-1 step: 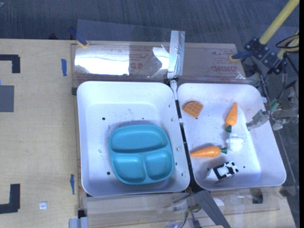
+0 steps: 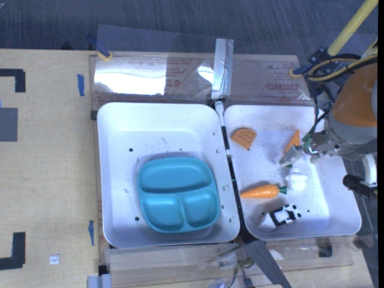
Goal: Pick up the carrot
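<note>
Camera view: the carrot (image 2: 260,191) lies in the right bin (image 2: 342,221), near its left wall, long axis running left-right with the green top pointing right. The hand (image 2: 295,153) hovers above and to the right of it; whether it is clenched I cannot tell.

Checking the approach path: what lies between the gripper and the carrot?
In the camera view, a small white object lies between the gripper and the carrot.
</note>
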`<state>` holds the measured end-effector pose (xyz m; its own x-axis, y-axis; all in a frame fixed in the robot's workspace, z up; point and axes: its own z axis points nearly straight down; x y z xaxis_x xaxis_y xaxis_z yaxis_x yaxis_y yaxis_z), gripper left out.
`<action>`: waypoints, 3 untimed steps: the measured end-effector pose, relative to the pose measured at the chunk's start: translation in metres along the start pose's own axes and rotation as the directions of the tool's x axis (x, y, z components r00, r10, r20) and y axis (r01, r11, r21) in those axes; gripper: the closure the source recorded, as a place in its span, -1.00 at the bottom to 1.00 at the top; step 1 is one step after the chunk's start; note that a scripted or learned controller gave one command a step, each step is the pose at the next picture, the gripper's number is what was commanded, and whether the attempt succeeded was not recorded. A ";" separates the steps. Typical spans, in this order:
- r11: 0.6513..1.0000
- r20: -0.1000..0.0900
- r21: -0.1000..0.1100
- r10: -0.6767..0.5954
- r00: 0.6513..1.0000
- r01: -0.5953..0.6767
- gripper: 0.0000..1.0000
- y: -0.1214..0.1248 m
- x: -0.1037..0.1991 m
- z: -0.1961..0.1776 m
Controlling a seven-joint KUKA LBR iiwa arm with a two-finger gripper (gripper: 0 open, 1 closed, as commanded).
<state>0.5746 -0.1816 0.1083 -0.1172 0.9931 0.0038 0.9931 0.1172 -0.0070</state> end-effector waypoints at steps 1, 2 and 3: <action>0.999 0.005 -0.010 -0.035 0.999 0.035 -1.00 0.071 -0.022 0.022; 0.999 0.010 -0.016 -0.038 0.999 0.038 1.00 0.073 -0.022 0.009; 0.997 0.007 -0.020 0.078 0.997 -0.078 1.00 0.063 0.010 -0.097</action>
